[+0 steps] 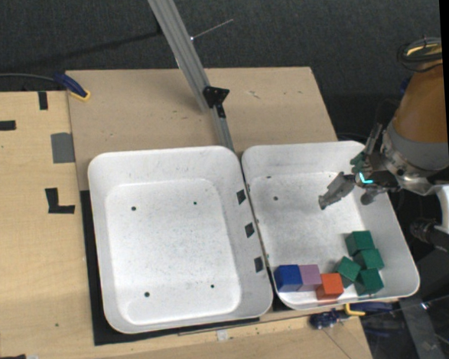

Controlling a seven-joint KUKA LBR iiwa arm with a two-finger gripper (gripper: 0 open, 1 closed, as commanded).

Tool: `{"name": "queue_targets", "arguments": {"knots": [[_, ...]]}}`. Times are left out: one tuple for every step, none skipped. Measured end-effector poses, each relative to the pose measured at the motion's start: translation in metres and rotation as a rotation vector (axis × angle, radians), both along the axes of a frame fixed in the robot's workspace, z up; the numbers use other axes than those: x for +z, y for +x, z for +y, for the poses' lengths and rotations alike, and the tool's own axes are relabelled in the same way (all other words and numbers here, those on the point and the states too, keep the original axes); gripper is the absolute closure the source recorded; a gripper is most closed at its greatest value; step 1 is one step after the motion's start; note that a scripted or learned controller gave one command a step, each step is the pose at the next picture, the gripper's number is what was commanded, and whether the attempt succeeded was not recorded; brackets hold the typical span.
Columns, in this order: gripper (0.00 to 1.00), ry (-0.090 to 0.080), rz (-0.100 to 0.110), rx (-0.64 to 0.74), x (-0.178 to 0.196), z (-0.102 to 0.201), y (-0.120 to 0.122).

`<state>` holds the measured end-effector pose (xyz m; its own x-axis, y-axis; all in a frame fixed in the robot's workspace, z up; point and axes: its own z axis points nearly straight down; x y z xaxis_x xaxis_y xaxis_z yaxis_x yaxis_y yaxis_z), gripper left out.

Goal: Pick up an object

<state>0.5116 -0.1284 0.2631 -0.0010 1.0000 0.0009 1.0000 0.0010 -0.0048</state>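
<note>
Left white bin (166,160) beside right white bin (303,152), rims touching; right bin's near end holds blue cube (288,277), purple cube (310,275), orange cube (331,285), then four green blocks (361,261) bunched at near-right corner; gripper (346,187) hangs over right bin's far-right area, well apart from blocks, fingers spread, nothing between them

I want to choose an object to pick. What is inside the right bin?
The right bin holds a blue block, a purple block, an orange block and green blocks. Anything under them is hidden.
</note>
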Motion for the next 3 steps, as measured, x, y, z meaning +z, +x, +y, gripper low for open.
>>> {"name": "queue_targets", "arguments": {"knots": [[0.00, 0.000, -0.003, 0.001, 0.002, 0.000, 0.001], [0.00, 0.000, 0.002, -0.001, -0.047, -0.009, 0.001], [0.00, 0.000, 0.002, -0.001, -0.092, -0.005, -0.004]]}}
